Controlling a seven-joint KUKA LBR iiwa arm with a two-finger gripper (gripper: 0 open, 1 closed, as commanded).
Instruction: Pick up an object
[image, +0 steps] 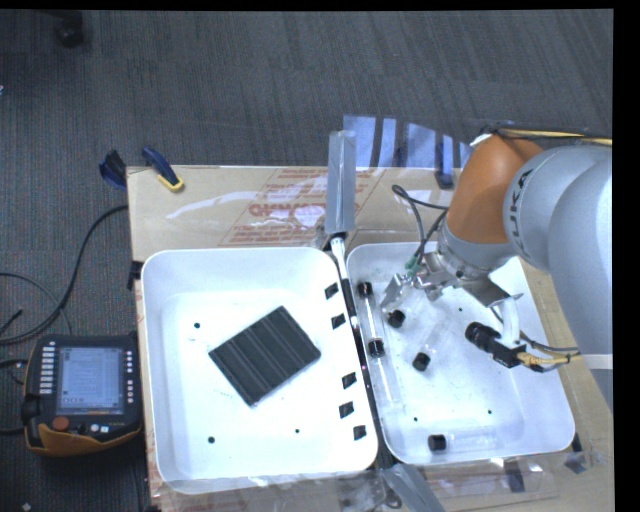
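Hanging over the upper part of the right shallow white bin, the two-finger gripper sits at the end of the grey arm with its orange band; metal and clear parts crowd the tip, and whether it is parted or clamped cannot be told from this slanted view.

Nothing can be seen between its tips. Just below and to the view's left of it lies a small black cap-like piece, the nearest candidate for a pick. A second small dark piece rests a little further down the bin floor, apparently joined to something clear that is hard to make out. Another black piece sits near the bin's lower wall, well apart from the tool.

Across the divider, the flat dark ribbed rectangular slab lies alone in the left white bin, its long axis running diagonally, far from the arm. The arm's bulk hides the right bin's upper right corner.
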